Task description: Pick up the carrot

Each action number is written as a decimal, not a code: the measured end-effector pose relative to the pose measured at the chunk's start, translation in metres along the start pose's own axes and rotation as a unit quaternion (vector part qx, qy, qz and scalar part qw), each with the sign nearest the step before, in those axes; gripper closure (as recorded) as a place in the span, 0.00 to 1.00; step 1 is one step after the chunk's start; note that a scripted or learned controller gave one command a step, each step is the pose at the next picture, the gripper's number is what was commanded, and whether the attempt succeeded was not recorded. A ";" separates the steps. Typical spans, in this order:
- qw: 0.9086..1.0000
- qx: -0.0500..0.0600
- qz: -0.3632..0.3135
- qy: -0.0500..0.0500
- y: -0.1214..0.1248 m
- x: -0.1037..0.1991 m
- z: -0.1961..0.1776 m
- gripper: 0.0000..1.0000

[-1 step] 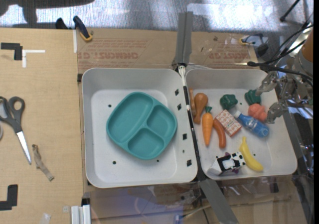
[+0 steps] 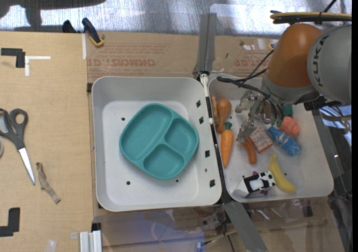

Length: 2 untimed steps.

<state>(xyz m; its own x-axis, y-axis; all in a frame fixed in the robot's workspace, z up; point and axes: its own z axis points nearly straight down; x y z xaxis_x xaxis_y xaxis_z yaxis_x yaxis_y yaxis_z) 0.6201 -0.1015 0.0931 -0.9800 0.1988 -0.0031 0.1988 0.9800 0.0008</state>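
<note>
Arm: grey KUKA arm with an orange band (image 2: 299, 49) reaches in from the right, above the right bin's far half
Gripper: metal two-finger gripper (image 2: 253, 116) hangs over the middle of the right bin; fingers point down and left; whether the jaws stand wide or narrow I cannot tell, since the clutter below blurs them; nothing is seen between them
Carrot: orange tapered carrot with a green top (image 2: 226, 145) lies in the right bin by its left wall, green end toward the far side; just left of the gripper, apart from it
Right bin: shallow white plastic bin (image 2: 319, 150); also bears a yellow banana (image 2: 279, 175), a black-and-white toy cow (image 2: 259, 182), a blue bottle (image 2: 283, 140), a brownish pear-shaped piece (image 2: 223, 110) beyond the carrot
Left bin: shallow white plastic bin (image 2: 106, 150); holds a teal three-compartment plate (image 2: 159, 140) near its middle
Bench: grey-handled scissors (image 2: 19, 141) lie on the tan board at far left, well apart from both bins
</note>
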 end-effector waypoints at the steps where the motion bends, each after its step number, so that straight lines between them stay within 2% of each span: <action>1: 0.999 0.001 0.049 0.001 0.001 0.038 0.001 0.00; 2: 0.994 0.000 0.111 -0.001 -0.004 0.033 0.000 0.00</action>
<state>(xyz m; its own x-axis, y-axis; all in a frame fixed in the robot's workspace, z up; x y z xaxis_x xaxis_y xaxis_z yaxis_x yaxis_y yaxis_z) 0.5871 -0.0986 0.0932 -0.9121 0.4100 -0.0040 0.4100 0.9121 0.0006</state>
